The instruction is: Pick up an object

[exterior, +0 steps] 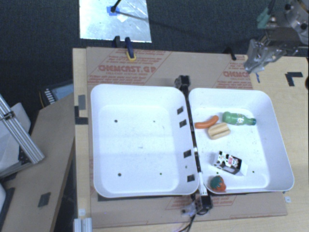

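The right bin [270,129] holds several small items. A green bottle [238,119] lies on its side near the back. Next to it are an orange carrot-like piece [206,123] and a tan bread roll [218,130]. A small black-and-white box [230,163] lies toward the front, and a red-and-green fruit [217,183] sits in the front left corner. My gripper [256,62] hangs at the upper right, above the bench behind the right bin, well apart from all the items. Nothing shows between its fingers.
The left bin [101,129] sits beside the right one, with a black divider strip [190,139] between them. A shiny metal sheet [115,12] lies at the back. A metal rail [19,134] leans at the far left.
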You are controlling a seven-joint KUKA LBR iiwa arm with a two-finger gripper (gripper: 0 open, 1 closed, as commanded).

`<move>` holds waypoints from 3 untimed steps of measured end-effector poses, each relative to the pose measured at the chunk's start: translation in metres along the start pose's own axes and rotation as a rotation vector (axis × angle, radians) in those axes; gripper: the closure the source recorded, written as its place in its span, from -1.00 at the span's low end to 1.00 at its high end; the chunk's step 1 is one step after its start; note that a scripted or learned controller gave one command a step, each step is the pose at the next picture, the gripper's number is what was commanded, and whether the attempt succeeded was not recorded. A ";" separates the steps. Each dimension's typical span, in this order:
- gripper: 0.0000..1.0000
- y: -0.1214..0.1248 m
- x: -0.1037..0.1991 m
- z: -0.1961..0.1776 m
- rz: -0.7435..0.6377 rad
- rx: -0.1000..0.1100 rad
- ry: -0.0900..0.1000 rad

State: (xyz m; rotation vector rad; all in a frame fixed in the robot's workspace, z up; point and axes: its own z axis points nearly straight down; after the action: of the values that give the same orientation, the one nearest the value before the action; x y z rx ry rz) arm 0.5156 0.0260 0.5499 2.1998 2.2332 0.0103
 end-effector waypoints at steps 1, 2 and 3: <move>1.00 0.001 0.000 -0.011 -0.005 -0.002 0.000; 1.00 0.001 0.000 -0.022 -0.010 -0.005 0.000; 1.00 0.002 0.000 -0.033 -0.015 -0.009 0.000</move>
State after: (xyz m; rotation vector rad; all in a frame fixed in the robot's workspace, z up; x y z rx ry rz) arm 0.5167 0.0259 0.5834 2.1784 2.2459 0.0204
